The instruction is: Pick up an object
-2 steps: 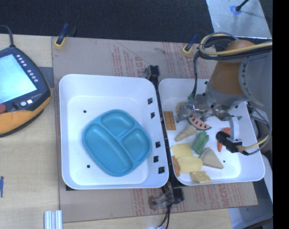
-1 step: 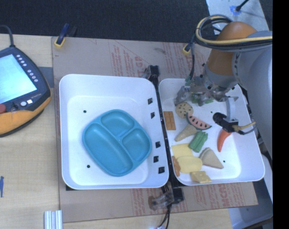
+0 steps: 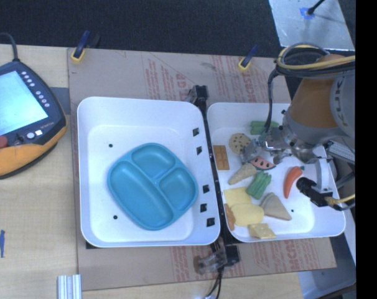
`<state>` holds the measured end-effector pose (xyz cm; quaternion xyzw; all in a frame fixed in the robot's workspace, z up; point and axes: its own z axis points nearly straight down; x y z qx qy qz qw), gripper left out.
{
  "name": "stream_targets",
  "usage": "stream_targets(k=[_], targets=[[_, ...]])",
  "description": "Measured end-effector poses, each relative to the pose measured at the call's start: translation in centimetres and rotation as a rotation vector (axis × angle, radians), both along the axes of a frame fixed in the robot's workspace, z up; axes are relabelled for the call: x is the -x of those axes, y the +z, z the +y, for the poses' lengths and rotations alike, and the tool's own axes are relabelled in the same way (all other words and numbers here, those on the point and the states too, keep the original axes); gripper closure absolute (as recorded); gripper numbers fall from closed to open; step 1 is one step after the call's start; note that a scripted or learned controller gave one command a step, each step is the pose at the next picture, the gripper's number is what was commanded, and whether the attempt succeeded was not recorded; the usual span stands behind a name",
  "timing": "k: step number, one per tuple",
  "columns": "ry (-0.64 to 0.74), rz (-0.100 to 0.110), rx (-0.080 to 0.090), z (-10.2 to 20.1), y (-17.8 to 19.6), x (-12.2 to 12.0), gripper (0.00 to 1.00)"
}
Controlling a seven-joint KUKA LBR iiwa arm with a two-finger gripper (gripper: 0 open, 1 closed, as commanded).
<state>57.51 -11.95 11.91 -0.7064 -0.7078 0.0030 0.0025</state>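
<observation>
Arm's jaws (image 3: 267, 147) sit low over the upper middle of the right bin (image 3: 328, 229); can't tell if they're released or clenched, wrist hardware hides them. Below them is a heap of small matte toy-food pieces: round speckled cookie (image 3: 239, 142), watermelon slice (image 3: 262, 162), ridged green block (image 3: 259, 184), curved orange-red pepper (image 3: 292, 180), pale yellow slabs (image 3: 244, 207), tan wedge (image 3: 275, 207), flat brown wafer (image 3: 221, 157) by the left wall. Left bin (image 3: 95, 123) holds a glossy blue three-compartment plate (image 3: 152, 185). Both bins rest on a cardboard-covered surface (image 3: 145, 73).
</observation>
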Motion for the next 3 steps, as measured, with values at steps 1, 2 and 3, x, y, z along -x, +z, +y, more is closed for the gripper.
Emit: stream_targets(k=[1, 2, 3], targets=[[0.001, 0.003, -0.003, 0.2, -2.9, 5.5, 0.0], [0.004, -0.004, 0.0, 0.0, -1.7, 5.2, 1.0], [0.003, -0.011, -0.002, 3.1, 7.8, 10.0, 1.0]])
